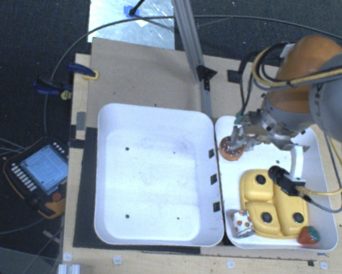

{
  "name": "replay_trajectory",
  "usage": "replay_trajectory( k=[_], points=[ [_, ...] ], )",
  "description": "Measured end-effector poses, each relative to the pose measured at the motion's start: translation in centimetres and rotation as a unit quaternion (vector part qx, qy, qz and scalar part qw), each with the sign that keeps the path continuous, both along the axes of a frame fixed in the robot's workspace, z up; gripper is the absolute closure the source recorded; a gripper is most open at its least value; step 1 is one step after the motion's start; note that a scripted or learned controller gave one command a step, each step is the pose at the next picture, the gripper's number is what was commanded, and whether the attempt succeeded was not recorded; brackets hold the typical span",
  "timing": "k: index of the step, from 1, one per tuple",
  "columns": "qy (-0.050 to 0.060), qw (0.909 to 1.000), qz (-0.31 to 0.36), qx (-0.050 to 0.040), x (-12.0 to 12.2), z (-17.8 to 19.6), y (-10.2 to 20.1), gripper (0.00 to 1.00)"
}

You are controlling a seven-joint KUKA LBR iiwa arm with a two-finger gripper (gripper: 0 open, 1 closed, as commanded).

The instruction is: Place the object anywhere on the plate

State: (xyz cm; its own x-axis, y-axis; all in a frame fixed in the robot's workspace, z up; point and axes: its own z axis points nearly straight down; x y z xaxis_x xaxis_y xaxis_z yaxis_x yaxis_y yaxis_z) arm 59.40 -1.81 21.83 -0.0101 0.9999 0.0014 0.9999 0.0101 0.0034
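One small brown donut (pixel 230 149) lies in right bin (pixel 329 224), at its 10 o'clock corner. Gripper (pixel 238 140) sits directly over it, fingers pointing down onto donut (whether clamped on it, cannot tell). Yellow plate (pixel 271 203) toward 5 o'clock from donut, apart. Small cup (pixel 241 223) at plate's 8 o'clock, strawberry (pixel 309 235) at 4 o'clock.

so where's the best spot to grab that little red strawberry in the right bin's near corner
Grip the small red strawberry toy across its rounded red body, coming straight down from above. It sits tucked in the near right corner of the right white bin, close beside the yellow moulded plate, so a side approach looks blocked. Probably set the jaws along the free diagonal.
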Motion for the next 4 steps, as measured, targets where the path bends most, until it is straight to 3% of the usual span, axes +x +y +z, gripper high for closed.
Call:
replay_trajectory(
  k=[2,3,4],
  points=[
    [0.0,1.0,0.0,0.0007,2.9,0.9,12.3,1.0],
    [0.0,1.0,0.0,0.0007,3.2,1.0,17.1,1.0],
    [0.001,1.0,-0.002,-0.0005,3.2,1.0,16.7,0.0]
  ],
)
